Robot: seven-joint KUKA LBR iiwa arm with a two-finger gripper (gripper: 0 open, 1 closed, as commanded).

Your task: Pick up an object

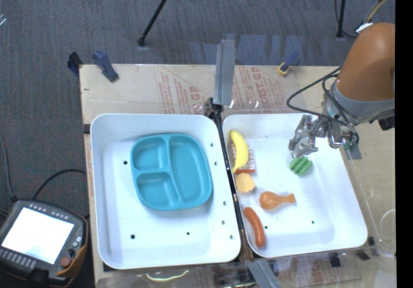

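Observation:
The right bin (335,216) holds several toy foods. A yellow banana (240,150) lies along its left wall with a pale orange piece (244,183) just below it. An orange drumstick-shaped toy (277,200) lies mid-bin, and a reddish sausage (255,226) sits near the front left. A small green ridged object (300,164) rests toward the back right. My gripper (303,145) hangs over the bin directly above that green object, its metal fingers (300,133) pointing down and slightly apart, with nothing seen between them.
The left bin (110,228) carries a blue divided plate (171,171). A grey metal post (224,77) rises behind the seam between the bins. Blue clamps (104,64) sit at the bench's back edge. A teach pendant (40,239) lies at the lower left.

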